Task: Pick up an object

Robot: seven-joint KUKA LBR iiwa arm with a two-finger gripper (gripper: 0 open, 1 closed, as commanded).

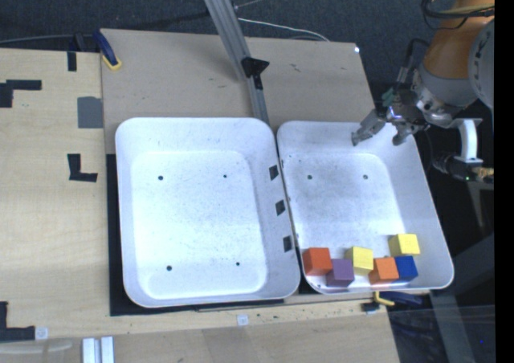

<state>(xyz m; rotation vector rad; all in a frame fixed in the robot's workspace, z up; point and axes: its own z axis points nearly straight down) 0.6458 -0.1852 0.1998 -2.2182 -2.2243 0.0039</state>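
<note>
Grey arm (482, 40) with a broad orange band, looped black cables on top, and a small dark metal claw (377, 130) beneath the wrist.

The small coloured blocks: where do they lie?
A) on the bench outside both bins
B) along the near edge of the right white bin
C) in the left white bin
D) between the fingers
B: the small coloured blocks sit clustered along the near edge of the right shallow white bin.

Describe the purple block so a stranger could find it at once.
Start at the right-hand white bin and go to its near edge, where small blocks cluster. The purple block sits between an orange block and a yellow block; it is the only purple one.
</note>
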